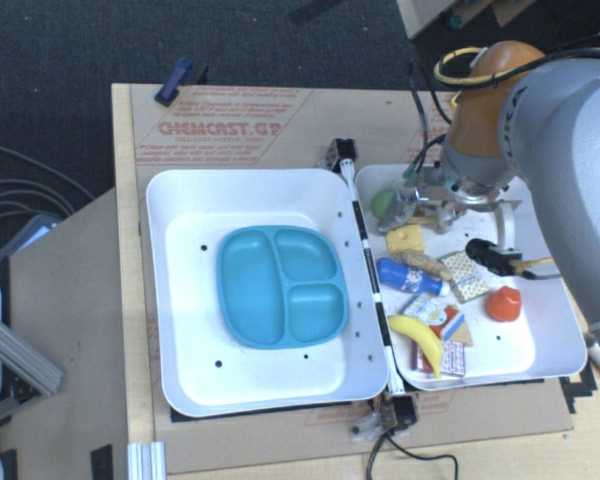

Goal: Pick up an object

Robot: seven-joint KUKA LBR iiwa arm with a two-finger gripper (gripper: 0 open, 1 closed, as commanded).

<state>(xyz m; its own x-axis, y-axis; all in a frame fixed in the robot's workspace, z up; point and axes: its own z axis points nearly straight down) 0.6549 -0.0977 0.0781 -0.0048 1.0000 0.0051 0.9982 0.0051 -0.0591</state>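
The camera view looks down on a bench topped with a brown board [220, 128] printed with red lettering, and two white bins sit on it side by side. The left bin [170, 268] fills the middle of the frame and holds a blue divided plate [280, 286] lying flat near its centre. The right bin [545, 353] sits at the right of the frame, and all the loose objects lie in it, mostly crowded toward its left wall. A green object [384, 204] lies in the bin's upper left corner, with a yellow block [406, 239] just below it. A blue tube [408, 275] lies on its side beneath the block, and a checked cracker-like piece [468, 276] lies to its right. Lower down, a banana [421, 336] lies slantwise near the bin's bottom edge, touching a red and white packet [443, 318]. A red ball-like object [503, 304] rests apart from the rest, toward the bin's right side. The grey arm [570, 158] comes in from the upper right of the frame, its orange band above the wrist. The gripper [422, 213] is low over the upper left part of the right bin, between the green object and the yellow block and perhaps touching one of them; the slant makes that hard to judge. I cannot tell whether the gripper is spread or closed, and no object can be seen gripped in it.
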